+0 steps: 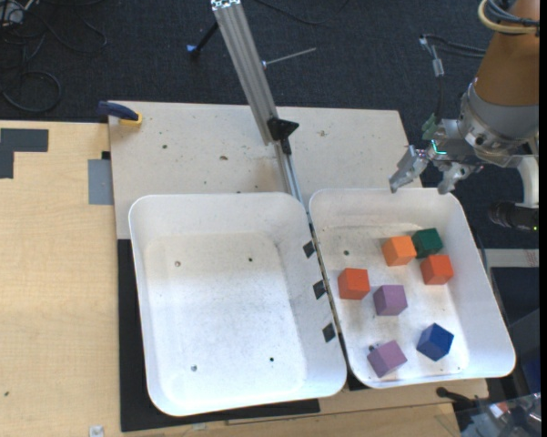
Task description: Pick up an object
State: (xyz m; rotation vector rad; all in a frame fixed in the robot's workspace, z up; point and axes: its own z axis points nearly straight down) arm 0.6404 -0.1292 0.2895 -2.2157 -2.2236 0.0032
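Blocks in right bin: orange, green, red, red, purple, purple, blue. Gripper over far rim, fingers spread, holding nothing. Left bin alongside.

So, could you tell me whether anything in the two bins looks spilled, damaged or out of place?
Nothing stands out. All seven blocks lie inside the right bin, loosely scattered, with the green block touching the orange block. The gripper hangs above that bin's far rim.
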